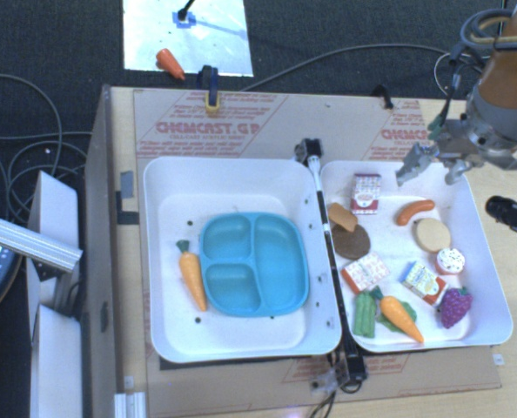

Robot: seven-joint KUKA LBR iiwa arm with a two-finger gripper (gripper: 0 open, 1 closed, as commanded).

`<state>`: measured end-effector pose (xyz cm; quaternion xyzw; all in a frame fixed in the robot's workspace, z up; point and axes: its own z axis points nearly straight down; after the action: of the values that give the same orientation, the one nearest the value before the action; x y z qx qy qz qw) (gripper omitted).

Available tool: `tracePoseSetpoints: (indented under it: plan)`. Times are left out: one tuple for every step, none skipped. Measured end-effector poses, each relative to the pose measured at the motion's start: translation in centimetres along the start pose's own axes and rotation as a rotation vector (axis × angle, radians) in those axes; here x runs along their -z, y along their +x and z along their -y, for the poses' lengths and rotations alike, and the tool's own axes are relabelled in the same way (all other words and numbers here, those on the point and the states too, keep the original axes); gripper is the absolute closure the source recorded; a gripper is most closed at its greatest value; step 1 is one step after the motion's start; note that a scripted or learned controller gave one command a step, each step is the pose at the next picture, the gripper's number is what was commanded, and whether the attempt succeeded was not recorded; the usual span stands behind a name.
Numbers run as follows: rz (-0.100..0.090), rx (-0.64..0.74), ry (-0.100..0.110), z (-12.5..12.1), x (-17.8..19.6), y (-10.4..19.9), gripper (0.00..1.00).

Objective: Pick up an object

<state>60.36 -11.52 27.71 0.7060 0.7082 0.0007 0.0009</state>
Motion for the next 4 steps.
tracePoseSetpoints:
  plan:
    - [0.000, 0.001, 0.003, 2.8, -9.4, 4.9, 0.00]
    - [0.001, -0.002, -0.004, 2.9, -18.9, 2.7, 0.00]
    - [0.001, 0.001, -0.010, -5.3, -18.8, 2.2, 0.00]
    - [0.001, 0.003, -0.016, -5.5, -17.4, 2.2, 1.00]
